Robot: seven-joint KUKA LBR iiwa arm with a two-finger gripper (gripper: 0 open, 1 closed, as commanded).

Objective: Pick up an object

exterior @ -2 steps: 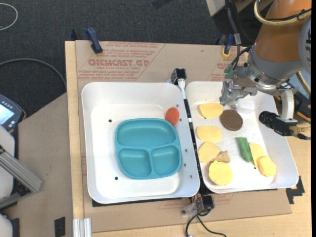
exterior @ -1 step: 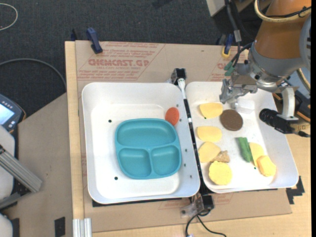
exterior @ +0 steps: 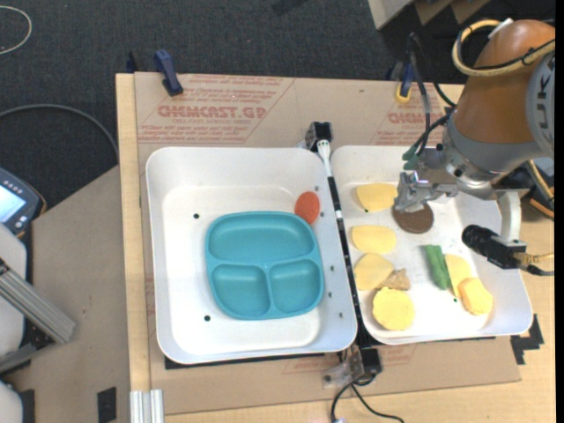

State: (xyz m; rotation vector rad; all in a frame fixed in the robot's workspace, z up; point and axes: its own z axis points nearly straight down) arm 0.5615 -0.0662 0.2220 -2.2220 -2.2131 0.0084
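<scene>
A: Where is the gripper right now?

B: Low in the right bin, directly over a brown round piece, looks like a toy cookie or patty. From this slanted view I cannot tell whether it is clenched or released, and nothing shows clearly as gripped.

A: So the brown piece is the likely target?

B: That is my guess. It lies just under and slightly toward the camera from the tool. Just to the tool's left are two yellow slices, one level with it and one a little nearer the camera. Further toward the camera sit a green stick-shaped piece, a yellow round disc and a yellow-orange piece.

A: What could spoil the pick?

B: The brown piece looks flat, so a close might skate over its top or pinch only an edge and let it drop on the lift. The yellow slice just beside it could get nudged or caught along with it.

A: Anything in the other bin?

B: Well to the left, a teal divided plate and a small orange-red ball by the bin wall. Too far away to interfere.
</scene>
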